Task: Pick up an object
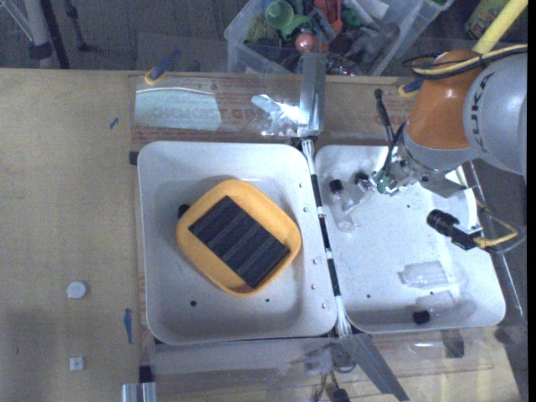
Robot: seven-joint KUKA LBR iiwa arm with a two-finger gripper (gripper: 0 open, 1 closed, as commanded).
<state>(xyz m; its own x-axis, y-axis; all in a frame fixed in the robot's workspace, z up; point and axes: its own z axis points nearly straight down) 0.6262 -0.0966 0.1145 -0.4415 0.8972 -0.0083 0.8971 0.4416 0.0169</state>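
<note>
My hand (374, 180) hung low over the right white bin (469, 304) — its grip I could not tell. A rounded yellow object with a black ribbed panel (238, 236) lay in the left bin (167, 308).

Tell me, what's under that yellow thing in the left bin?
The yellow object lies on the white floor of the left bin. A small dark bit pokes out at its upper left edge. Whatever else is beneath is covered.

"KU" – partial lettering, grey arm (502, 115)
</note>
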